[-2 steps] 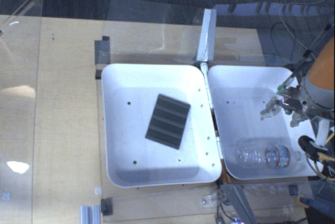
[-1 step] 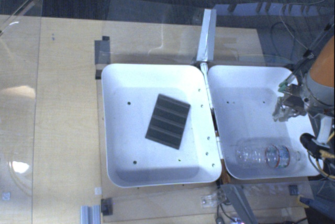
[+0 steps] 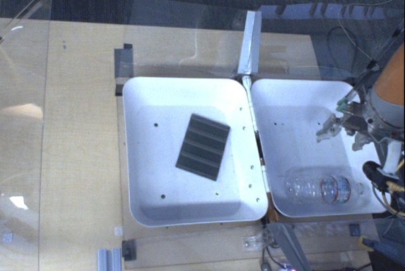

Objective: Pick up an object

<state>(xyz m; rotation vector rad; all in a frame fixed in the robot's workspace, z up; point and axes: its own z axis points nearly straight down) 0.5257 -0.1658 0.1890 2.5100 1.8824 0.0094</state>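
Note:
A dark grey ribbed rectangular block (image 3: 203, 147) lies tilted in the middle of the left bin (image 3: 145, 200). A clear plastic bottle (image 3: 319, 188) lies on its side near the front of the right bin (image 3: 285, 105). My gripper (image 3: 343, 135) hangs over the right side of the right bin, behind the bottle and apart from it. Its fingers (image 3: 327, 130) are spread open with nothing between them.
A metal divider post (image 3: 249, 42) rises behind the seam between the two bins. Cables (image 3: 380, 178) hang beside the arm at the right bin's edge. A clear panel covers the bench on the left.

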